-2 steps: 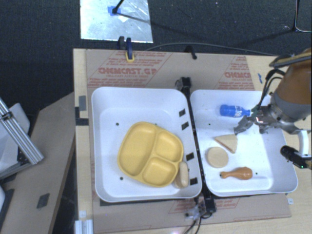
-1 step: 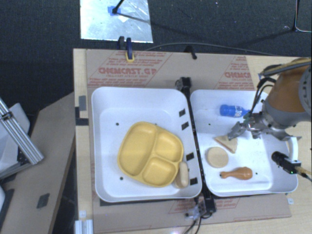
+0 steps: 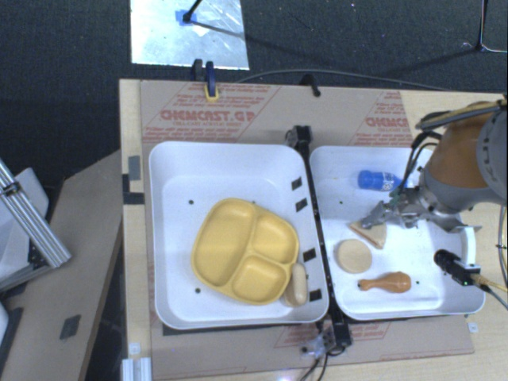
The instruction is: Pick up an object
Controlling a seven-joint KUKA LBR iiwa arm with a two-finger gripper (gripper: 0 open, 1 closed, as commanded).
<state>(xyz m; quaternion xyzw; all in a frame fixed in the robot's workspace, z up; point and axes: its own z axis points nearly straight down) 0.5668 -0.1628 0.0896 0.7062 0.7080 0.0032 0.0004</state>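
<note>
My gripper [image 3: 386, 215] hangs low over the middle of the right bin [image 3: 333, 165], reaching in from the right. Its tip is right above a tan wedge-shaped piece [image 3: 367, 235] lying on the bin floor, and I cannot tell whether they touch. A blue bottle [image 3: 376, 180] lies on its side just behind the gripper. In front of the wedge sits a round beige disc [image 3: 353, 255]. A brown pear-shaped object [image 3: 386, 282] lies near the bin's front wall.
The left bin [image 3: 171, 213] holds a yellow divided plate [image 3: 244, 250] with a small beige roll [image 3: 298, 284] against its right front edge. A raised divider [image 3: 311, 213] separates the two bins. The grey and orange arm [image 3: 468, 161] covers the right bin's far right side.
</note>
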